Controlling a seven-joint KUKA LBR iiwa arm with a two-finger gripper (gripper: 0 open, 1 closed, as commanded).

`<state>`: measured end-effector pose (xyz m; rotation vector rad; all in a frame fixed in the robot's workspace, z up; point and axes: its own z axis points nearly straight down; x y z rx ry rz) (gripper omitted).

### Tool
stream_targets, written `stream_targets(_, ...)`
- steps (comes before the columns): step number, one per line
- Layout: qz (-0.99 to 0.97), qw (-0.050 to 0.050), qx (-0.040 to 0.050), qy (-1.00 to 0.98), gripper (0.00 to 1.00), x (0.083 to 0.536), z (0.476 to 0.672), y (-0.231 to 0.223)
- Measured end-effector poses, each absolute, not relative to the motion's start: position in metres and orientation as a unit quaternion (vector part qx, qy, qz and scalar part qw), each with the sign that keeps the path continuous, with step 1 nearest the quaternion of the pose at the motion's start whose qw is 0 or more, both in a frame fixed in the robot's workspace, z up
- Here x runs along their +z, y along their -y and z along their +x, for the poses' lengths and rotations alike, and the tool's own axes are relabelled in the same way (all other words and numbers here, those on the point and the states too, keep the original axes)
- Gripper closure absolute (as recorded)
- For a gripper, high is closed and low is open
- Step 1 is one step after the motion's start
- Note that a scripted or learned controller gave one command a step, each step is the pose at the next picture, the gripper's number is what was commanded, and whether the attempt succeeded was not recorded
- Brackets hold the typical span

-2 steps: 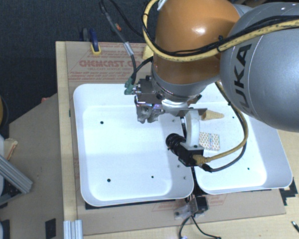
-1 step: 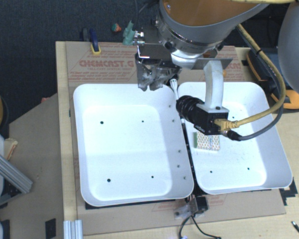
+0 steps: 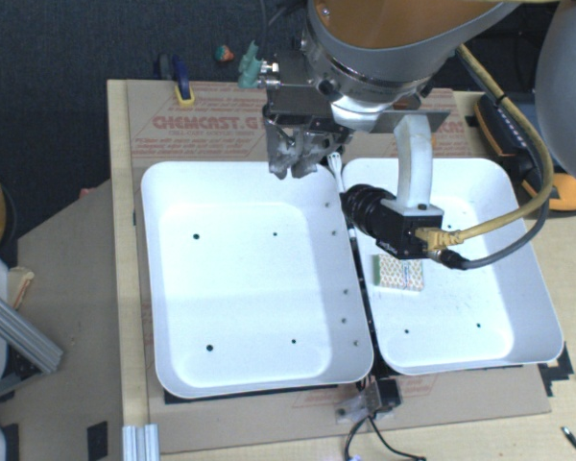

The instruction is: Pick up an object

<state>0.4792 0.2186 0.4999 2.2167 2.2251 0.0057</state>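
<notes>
2 bins, tool (image 3: 302, 157) over left bin's (image 3: 173, 286) far rim, patterned packet (image 3: 401, 275) right

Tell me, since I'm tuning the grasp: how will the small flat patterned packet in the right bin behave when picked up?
The small flat patterned packet lies flush on the right white bin floor, so it is probably light and hard to get fingers under. It looks thin, likely floppy. It won't roll, but may slide when pushed.
</notes>
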Motion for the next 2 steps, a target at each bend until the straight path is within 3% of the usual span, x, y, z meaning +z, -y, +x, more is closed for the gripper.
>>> stream_targets(2,0.705,0.002,0.0046,-0.71,1.0,0.52,0.48,-0.22)
